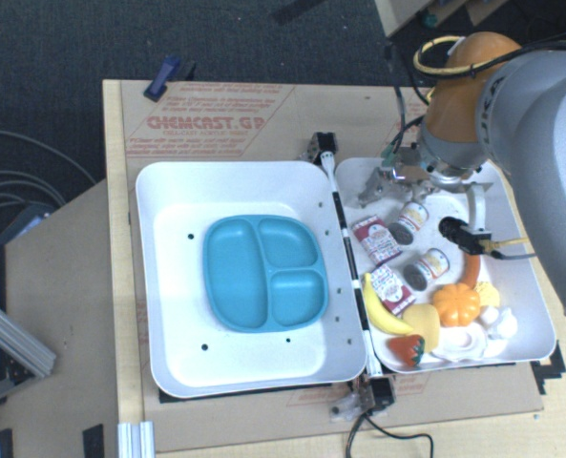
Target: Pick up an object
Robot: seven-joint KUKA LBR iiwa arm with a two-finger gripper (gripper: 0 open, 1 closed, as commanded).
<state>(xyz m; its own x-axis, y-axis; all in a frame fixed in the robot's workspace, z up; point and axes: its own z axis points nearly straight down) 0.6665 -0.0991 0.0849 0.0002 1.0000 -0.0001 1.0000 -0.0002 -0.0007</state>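
- Your gripper (pixel 404 181) hangs over the far end of the right bin (pixel 355 174), above a crowded load. From this slant you cannot tell how wide it stands open, and nothing shows in its grasp.
- The nearest candidate is a small jar (pixel 413 216), just beside the gripper on the side toward the view's bottom edge. It appears to lie on a slant across the bin floor, so a short drop that way would likely meet it first.
- Near the jar, a red packet (pixel 376 239) lies close to the bin's left wall. A second red packet (pixel 393 290) sits further down the view, touching a banana (pixel 386 313).
- The rest of that bin is packed tight with a small can (pixel 426 269), an orange pumpkin (pixel 455 302), a reddish stick-shaped piece (pixel 471 268), a red fruit (pixel 408 349) in the near corner and several white pieces (pixel 464 342).
- The left bin (pixel 168 218) holds one thing, a blue divided plate (pixel 263 273), well apart from the arm.
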